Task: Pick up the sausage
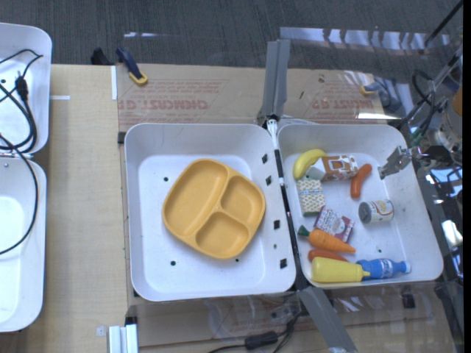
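Camera view puts the sausage [358,180] in the right bin [419,197], lying at a slant just right of a small carton [339,167] and above a tin can [376,211]. The gripper [394,162] hangs near the bin's right wall, close to the sausage but apart from it (whether it is spread or closed cannot be told). The approach step seems in hand; next it must line up over the sausage and descend. Cardboard behind the bins reads, upside down, "CHEMCAT"; the packet labels are too small to read.
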Available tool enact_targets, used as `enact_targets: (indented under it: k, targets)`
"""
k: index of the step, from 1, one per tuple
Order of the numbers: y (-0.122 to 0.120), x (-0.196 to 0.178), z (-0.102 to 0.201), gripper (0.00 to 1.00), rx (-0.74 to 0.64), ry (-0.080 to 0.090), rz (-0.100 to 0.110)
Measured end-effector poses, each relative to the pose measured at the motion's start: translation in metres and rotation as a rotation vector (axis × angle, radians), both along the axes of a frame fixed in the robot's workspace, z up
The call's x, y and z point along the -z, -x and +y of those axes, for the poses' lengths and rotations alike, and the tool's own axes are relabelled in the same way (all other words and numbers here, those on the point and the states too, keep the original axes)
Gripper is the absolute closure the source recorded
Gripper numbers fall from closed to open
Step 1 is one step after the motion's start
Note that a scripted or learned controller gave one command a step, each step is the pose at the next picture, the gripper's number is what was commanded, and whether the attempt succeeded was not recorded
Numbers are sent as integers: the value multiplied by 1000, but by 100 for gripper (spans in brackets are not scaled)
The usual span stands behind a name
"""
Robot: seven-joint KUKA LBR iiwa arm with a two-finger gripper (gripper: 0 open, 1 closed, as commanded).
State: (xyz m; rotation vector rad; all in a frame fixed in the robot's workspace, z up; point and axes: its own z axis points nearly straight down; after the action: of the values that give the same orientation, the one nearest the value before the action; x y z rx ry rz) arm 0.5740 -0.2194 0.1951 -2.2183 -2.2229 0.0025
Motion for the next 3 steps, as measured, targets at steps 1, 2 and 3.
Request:
enact_targets:
  k: [1, 2, 3]
  targets:
    - [-36, 91, 70, 0, -95, 0, 0]
    - [-37, 82, 70, 100, -96, 1, -1]
    - [-37, 82, 70, 0, -96, 1, -1]
